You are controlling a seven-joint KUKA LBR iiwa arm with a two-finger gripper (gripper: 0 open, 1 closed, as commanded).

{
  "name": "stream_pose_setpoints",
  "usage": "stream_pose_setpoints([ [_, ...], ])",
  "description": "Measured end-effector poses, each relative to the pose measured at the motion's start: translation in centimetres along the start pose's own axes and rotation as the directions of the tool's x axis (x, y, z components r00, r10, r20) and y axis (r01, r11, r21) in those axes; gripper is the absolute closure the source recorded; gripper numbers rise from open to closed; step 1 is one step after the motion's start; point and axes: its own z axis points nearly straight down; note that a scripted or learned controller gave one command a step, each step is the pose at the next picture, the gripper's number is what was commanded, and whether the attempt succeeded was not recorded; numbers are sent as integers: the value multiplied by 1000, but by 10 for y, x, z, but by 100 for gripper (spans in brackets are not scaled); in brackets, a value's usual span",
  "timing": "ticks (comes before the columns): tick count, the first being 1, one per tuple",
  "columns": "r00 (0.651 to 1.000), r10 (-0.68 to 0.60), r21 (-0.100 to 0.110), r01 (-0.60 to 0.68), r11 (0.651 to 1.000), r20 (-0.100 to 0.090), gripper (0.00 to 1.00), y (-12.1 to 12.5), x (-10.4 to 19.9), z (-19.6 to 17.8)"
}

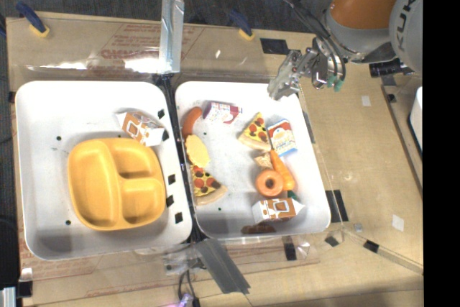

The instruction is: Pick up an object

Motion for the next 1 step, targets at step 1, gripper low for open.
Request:
stream_pose_setpoints([
  [1, 984, -181, -2, 180, 984, -9, 100, 43, 25, 38],
])
